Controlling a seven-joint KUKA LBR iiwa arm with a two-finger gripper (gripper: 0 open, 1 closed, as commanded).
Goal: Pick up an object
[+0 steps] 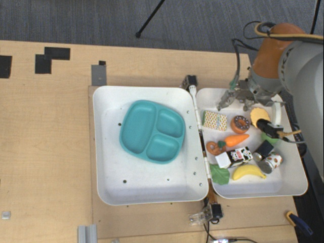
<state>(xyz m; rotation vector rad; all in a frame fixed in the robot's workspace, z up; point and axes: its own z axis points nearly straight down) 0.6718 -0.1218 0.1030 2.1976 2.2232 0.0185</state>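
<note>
The gripper [235, 99] hangs at the upper edge of the right bin [293, 178] with its two fingers spread apart and nothing between them. Below it, the bin's lower half is crowded with small toys: a patterned card [215, 120], an orange carrot [236, 140], a yellow banana [248, 172] and a green piece [219, 174]. The left bin [109, 146], centre frame, holds a teal divided plate [152, 130].
</note>
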